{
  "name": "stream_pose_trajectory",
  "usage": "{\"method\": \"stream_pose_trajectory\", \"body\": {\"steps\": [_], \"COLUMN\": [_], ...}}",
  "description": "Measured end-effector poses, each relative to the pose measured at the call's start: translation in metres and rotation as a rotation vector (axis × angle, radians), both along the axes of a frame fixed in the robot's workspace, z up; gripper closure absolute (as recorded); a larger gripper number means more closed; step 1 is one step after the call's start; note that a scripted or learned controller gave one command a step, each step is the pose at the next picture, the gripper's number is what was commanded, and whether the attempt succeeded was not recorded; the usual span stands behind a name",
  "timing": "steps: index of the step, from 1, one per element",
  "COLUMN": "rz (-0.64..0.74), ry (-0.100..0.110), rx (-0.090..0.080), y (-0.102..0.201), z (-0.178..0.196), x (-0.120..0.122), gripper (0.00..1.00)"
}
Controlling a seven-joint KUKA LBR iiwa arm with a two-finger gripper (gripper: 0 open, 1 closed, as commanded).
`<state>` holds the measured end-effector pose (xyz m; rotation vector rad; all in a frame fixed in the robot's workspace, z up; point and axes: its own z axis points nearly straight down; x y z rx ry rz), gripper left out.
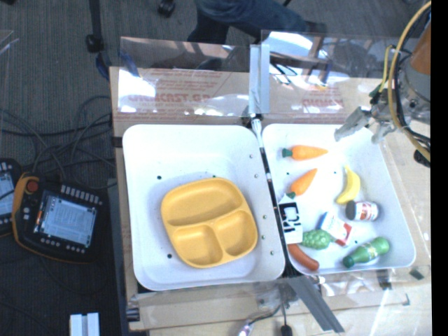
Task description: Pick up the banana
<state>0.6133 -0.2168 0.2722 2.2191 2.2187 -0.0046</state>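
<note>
Grey carpet runs across the top and left of the frame, with a chair base [129,2] at upper left and a teach pendant [52,215] with loose cables at the left edge. Two white bins sit side by side on the bench in the middle. In the left bin [140,159] lies a yellow divided tray [208,221], slightly turned.

Toys fill the right bin [395,187]. One carrot [305,152] lies near its upper left corner, and a second carrot [303,182] sits just below it. A broccoli piece [316,240], a sausage [303,257], a green bottle [365,252] and a small can [361,211] cluster in the lower half.

The banana [349,185] lies right of centre in that bin, curved and roughly upright in the frame, just above the can and apart from both carrots.

The gripper [367,126] hangs at the upper right of the frame over the bin's upper right corner, its two fingers spread apart with nothing between them. It is above and slightly right of the banana in the picture, well apart from it, not touching any toy. The arm and its yellow cables [395,68] rise toward the right edge.
</note>
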Motion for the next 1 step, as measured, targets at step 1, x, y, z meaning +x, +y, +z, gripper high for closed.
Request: {"method": "stream_pose_trajectory", "body": {"steps": [1], "rz": [-0.041], "ry": [0.003], "rx": [0.004], "y": [0.0163], "z": [-0.1153], "x": [-0.0427], "gripper": [0.00]}}
